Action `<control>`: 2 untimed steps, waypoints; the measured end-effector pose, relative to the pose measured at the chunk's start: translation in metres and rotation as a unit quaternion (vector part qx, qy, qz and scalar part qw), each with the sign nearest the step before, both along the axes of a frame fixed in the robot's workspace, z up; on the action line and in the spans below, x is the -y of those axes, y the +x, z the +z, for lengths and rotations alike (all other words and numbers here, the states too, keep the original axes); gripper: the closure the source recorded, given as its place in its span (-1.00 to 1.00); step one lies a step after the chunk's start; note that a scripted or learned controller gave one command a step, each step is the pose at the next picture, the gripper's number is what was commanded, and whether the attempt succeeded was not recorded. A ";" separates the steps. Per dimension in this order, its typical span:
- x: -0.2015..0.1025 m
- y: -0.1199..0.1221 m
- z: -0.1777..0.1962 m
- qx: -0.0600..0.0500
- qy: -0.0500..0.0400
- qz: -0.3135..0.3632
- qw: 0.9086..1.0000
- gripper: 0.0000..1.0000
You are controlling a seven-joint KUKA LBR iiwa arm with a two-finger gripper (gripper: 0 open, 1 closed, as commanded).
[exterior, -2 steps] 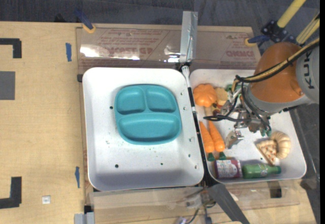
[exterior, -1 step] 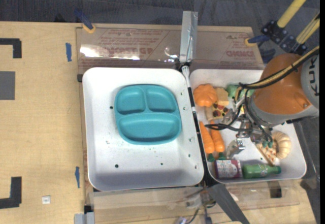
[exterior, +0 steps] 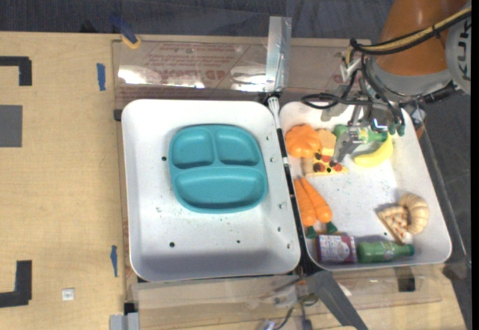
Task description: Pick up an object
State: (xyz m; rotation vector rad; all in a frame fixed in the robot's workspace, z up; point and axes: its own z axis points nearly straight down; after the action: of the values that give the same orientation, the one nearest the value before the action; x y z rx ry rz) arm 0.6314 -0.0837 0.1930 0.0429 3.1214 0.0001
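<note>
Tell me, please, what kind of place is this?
Probably a robot lab's test bench: two white bins side by side, toy food such as carrots and a teal plate, and a gripper reaching in.

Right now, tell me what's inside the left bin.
Left bin: one teal divided plate, three compartments showing nothing in them. The bin floor beneath the plate is covered.

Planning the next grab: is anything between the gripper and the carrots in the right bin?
Nothing visible blocks it. The gripper hangs over the toys at the bin's far end; the carrots lie nearer the camera along the left wall, nothing on top, the bottle beyond their tips.
</note>
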 end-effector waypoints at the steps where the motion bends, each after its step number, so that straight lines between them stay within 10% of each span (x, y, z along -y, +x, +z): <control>1: 0.055 -0.070 -0.098 -0.011 0.000 0.080 0.997 -1.00; 2: 0.068 -0.003 -0.088 -0.008 -0.002 0.133 0.991 -1.00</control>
State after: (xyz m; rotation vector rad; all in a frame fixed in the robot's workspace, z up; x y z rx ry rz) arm 0.6286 -0.1513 0.1051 -0.3732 3.1156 -0.0009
